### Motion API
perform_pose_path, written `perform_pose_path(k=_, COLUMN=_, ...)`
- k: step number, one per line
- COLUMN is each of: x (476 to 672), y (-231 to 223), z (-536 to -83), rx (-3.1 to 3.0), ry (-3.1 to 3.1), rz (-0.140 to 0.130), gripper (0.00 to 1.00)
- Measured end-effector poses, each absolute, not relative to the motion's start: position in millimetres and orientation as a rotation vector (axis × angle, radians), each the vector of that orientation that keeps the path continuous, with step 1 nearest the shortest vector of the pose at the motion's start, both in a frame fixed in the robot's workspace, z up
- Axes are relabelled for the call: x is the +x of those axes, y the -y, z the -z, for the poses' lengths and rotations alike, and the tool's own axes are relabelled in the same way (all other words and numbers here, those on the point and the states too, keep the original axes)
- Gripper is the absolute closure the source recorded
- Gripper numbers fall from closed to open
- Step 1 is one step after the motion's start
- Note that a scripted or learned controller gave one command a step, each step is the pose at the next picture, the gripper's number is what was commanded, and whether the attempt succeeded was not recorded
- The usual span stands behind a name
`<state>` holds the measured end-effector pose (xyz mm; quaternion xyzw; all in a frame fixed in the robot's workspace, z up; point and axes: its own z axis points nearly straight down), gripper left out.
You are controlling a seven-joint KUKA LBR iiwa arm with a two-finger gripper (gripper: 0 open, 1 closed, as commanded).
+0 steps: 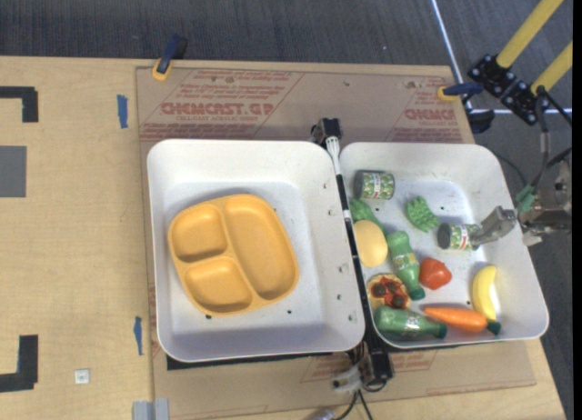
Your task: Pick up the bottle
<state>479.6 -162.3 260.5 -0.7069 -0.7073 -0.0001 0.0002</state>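
Two green toy bottles lie in the right bin (509,182). One bottle (402,259) lies near the bin's middle, beside a pale yellow lemon (370,242). The other bottle (406,322) rests on its side along the front wall, its end touching a carrot (460,319). My gripper (496,224) reaches in from the right, low over the bin's right part. Its grey tip is right next to a small can (457,236) that lies on its side. The gripper is well to the right of both bottles, with nothing visibly held.
The right bin also holds a larger can (374,185), a green leafy toy (420,214), a red tomato (436,273), a banana (486,293) and a pizza slice (388,290). A yellow divided plate (234,252) lies in the left bin (182,173).
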Motion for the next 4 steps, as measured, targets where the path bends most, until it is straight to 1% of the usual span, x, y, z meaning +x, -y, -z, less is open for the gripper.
perform_pose_path(k=1, x=498.3, y=120.2, z=-101.3, rx=-2.244, ry=2.198, rz=0.001, gripper=0.0)
perform_pose_path(k=2, x=552.8, y=119.6, z=-185.0, rx=-1.866, ry=2.529, rz=0.001, gripper=0.0)
perform_pose_path(k=3, x=596.3, y=157.8, z=-155.7, rx=-1.639, ry=2.685, rz=0.001, gripper=0.0)
perform_pose_path(k=4, x=632.9, y=162.2, z=-94.8, rx=-1.853, ry=2.56, rz=0.011, gripper=0.0)
